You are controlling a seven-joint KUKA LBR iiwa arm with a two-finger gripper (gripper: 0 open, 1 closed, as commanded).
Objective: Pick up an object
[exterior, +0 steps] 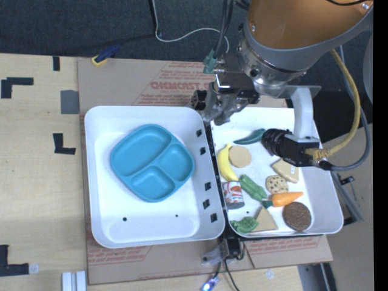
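Camera view, arm: the grey arm [303,23] with its orange band fills the upper right, its wrist hanging over the back edge of the two bins.
Camera view, pincer: the pincer [219,111] sits low at the back, above the seam between the bins; whether it is spread or pressed together I cannot tell, and nothing shows between its tips.
Camera view, left bin: the left bin [103,223] holds a blue divided plate [151,161] lying flat near its middle.
Camera view, right bin: the right bin [324,214] carries the small toy foods, well apart from the pincer.
Camera view, objects: a banana [225,163] lies along the bin's left wall, a round tan biscuit [240,157] just beside it, a green pepper [248,137] behind; a small can [234,194], a carrot [285,198] and a brown cookie [297,216] lie toward the front.
Camera view, surface: the bins rest on a cardboard sheet [121,83] on the surface.
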